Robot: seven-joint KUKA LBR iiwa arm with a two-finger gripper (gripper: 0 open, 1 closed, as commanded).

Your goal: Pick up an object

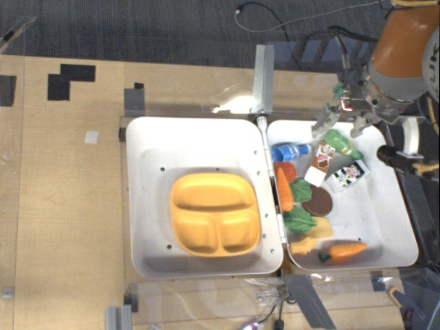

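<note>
Broadly, the pick had not yet been made: every object lay in a bin and nothing sat between the jaws. The left bin (141, 205) held a yellow divided tray (214, 212), well away from the gripper. The right bin (392, 218) carried the clutter, and the arm's orange band (405, 40) stood above that bin's far right corner.

The gripper (342, 121) hung over the bin's far edge with its two fingers spread apart, released and gripping nothing; one finger (323, 124) angled toward the left bin, the other (359, 124) pointed toward the bench's near side.

The likeliest target, judging by closeness, was the green toy (338, 143), lying just below the jaws and nearly between them, though whether it touched them could not be told. Just beside it, further from the jaws, lay a small brown packet (322, 158) and a black-and-white card (348, 174). The blue bottle (290, 151) lay off to the left-bin side of the jaws, near but not under them. Further off, toward the bench's near side, were the upright carrot (284, 188) along the divider, the brown disc (317, 202), a green leafy piece (300, 218), and the second carrot (346, 251), farthest from the jaws.

What remained, as it appeared: descending, closing on one item, and lifting it clear.
</note>
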